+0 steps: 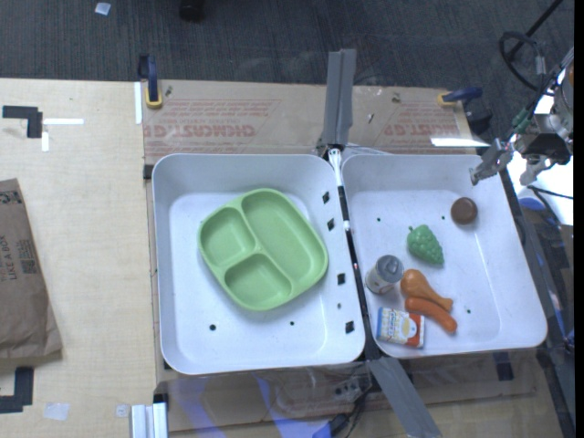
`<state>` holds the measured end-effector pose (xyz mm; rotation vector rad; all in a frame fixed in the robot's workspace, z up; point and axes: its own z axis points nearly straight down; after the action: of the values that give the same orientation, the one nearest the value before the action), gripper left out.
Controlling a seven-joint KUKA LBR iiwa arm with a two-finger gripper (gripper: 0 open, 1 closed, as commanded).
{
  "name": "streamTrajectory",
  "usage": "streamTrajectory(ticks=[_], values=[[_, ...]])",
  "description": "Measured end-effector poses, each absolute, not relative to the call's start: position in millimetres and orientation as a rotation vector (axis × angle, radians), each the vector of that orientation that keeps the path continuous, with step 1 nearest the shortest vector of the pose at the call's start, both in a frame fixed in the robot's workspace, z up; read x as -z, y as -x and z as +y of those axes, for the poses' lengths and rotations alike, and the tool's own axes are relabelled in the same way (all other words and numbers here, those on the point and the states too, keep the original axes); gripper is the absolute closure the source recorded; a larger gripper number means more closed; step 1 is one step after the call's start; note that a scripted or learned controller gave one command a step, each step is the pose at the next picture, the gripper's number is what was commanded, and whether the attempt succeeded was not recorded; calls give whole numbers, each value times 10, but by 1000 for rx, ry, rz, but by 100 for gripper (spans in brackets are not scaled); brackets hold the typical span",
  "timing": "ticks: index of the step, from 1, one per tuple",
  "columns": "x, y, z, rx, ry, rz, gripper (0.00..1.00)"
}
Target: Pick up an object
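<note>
Green plate (pixel 264 249) in left bin (pixel 173 190); ball (pixel 464 211), grapes (pixel 425 245), can (pixel 386 273), carrot (pixel 427 299), carton (pixel 401 327) in right bin (pixel 520 290). Gripper (pixel 493 161) at right bin's far corner, jaws' state unclear.

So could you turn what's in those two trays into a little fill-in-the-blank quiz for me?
1. The divided plate in the left bin is coloured ____.
2. That plate has ____ compartments.
3. The brown ball lies in the ____ bin.
4. The small carton sits at that bin's ____ edge in the camera view.

Missing words: green; three; right; bottom
</note>
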<state>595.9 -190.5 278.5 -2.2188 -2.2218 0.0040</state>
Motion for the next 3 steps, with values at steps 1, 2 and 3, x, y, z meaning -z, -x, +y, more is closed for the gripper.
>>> streamTrajectory(ticks=[1, 2, 3], values=[[-1480, -5536, -1499, -3, 2214, -2225, 0], [-1566, -5539, -1513, -4, 2219, -2221, 100], [-1566, -5539, -1512, -4, 2218, -2222, 0]])
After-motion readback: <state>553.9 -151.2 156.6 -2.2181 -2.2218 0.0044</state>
